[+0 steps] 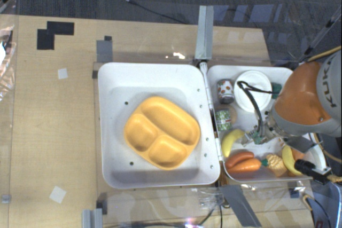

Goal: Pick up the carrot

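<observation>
Carrot (243, 163) lies at the near edge of the right bin (214, 115), long axis left-right. Tool (258, 134) hovers just beyond it, slightly right; its opening cannot be told. Farther back sits a white bowl (254, 89).

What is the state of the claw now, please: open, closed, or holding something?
Claw: cannot be told; it hangs over the right bin, above the carrot, which lies on the bin floor.
</observation>
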You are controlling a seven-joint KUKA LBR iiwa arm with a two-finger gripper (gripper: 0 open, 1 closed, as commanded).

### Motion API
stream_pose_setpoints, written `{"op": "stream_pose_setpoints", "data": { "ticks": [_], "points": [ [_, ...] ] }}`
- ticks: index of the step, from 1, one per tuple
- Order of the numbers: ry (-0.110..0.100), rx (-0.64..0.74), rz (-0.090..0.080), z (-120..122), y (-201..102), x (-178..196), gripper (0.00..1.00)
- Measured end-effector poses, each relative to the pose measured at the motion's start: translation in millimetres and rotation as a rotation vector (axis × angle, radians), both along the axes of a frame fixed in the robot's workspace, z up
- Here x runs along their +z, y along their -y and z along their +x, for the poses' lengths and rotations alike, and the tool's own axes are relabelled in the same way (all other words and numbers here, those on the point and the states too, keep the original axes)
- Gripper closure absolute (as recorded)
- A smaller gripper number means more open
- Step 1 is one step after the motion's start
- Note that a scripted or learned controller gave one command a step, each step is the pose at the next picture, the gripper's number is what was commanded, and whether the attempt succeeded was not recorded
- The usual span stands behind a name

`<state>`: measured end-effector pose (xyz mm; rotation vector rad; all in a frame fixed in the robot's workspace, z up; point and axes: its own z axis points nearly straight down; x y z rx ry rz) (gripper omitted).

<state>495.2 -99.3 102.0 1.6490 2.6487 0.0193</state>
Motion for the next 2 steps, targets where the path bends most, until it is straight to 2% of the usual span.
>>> {"op": "stream_pose_setpoints", "data": {
  "ticks": [1,2],
  "points": [
    [-0.017,0.154,-0.004,-6.2,27.5,14.7,1.00],
    [-0.017,0.155,-0.003,-6.2,27.2,14.5,0.00]
  ]
}}
